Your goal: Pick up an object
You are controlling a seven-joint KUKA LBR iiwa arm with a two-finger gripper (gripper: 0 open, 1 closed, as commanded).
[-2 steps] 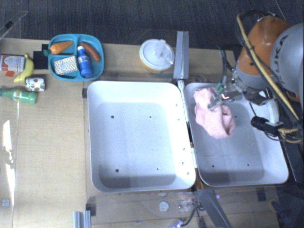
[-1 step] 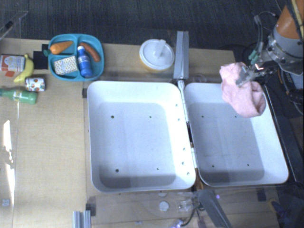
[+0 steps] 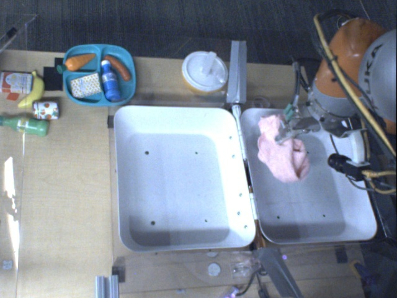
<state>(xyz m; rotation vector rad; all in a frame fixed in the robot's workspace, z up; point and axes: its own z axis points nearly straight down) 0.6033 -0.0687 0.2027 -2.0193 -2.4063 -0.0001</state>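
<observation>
From my console I see the pink cloth [image 3: 282, 154] lying crumpled in the right-hand bin [image 3: 322, 228], toward that bin's upper left corner, in the right middle of the frame. The gripper [image 3: 286, 131] hangs directly over the cloth's upper part, low enough that its metal tip overlaps the pink folds, but I cannot tell from this slanted view whether it touches the fabric or whether the cloth is caught at all. I judge the cloth to be light, soft and limp: it will give under any push, drape and stretch when lifted, and offers nothing rigid to clamp. It is not fragile, and its nap looks grippy rather than slick. The best hold, as I read it, is on a raised fold or bunched ridge, and the thickest bunching appears along the lower right lobe and the upper hump under the tip. Pinching flat, thin fabric risks closing on nothing or scraping the bin floor. The left-hand bin [image 3: 180, 179] sits just beside it, and a blue tray [image 3: 99, 73] of toy food rests at upper left, well apart from the work.
</observation>
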